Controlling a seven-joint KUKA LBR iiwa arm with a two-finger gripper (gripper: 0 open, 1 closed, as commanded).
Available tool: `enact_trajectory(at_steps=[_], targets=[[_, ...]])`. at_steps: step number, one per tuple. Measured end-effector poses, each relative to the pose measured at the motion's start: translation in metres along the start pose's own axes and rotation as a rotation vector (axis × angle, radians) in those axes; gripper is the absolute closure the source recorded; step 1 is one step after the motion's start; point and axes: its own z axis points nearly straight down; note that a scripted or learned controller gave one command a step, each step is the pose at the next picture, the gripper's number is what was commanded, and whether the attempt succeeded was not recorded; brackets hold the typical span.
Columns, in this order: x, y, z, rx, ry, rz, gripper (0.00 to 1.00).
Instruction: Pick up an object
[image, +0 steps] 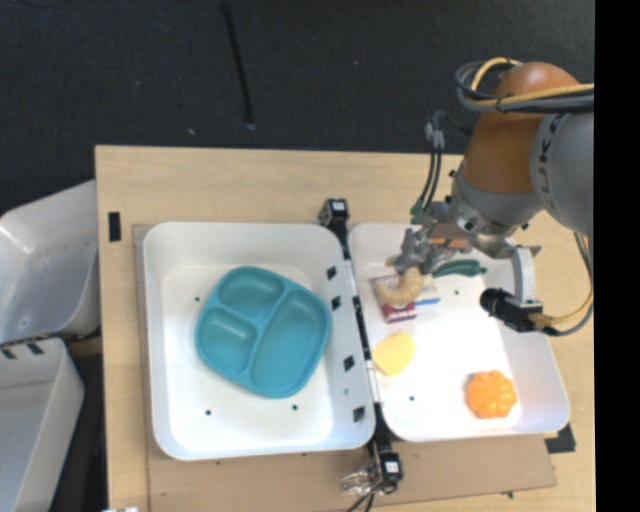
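One small tan object (404, 289) lying on a flat packet near the left wall of the right bin (530, 420) is found directly beneath the gripper (418, 254), whose grasp state cannot be told

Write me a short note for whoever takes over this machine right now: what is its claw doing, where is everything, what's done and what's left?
Gripper: low over the right bin, at its far end, right above a tan object; whether it grips cannot be seen.
Same bin: yellow object near the divider, orange object at the near right, teal item under the wrist.
Left bin: blue divided plate.
Done: the approach. Left: grasp and lift.
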Motion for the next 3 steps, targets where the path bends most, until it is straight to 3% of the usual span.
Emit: enact_trajectory(at_steps=[2,3], targets=[[0.102,0.023,0.014,0.001,0.000,0.001,1.00],[0.157,0.026,-0.002,0.000,0.001,-0.001,1.00]])
